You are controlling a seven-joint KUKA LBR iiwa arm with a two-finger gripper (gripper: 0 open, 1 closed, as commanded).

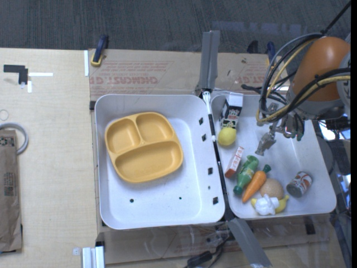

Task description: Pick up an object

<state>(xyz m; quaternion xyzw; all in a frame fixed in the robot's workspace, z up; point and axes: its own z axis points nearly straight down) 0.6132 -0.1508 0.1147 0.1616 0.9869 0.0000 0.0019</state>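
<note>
The right bin (312, 205) holds several small objects: a yellow lemon (226, 137), a white and black carton (231, 111), a red and white packet (235, 162), a green bottle (246, 172), an orange carrot (255, 185), a tan round item (272, 187), a white and yellow toy (268, 205) and a small can (299, 183). My gripper (266, 143) hangs over the middle of this bin, right of the lemon and above the green bottle. Nothing shows between its fingers.
The left bin (111, 205) holds a yellow divided plate (144, 146). A grey divider bar (210, 60) stands between the bins at the back. Cables loop above the arm's orange band (323, 66). A brown bag (8, 188) lies at the far left.
</note>
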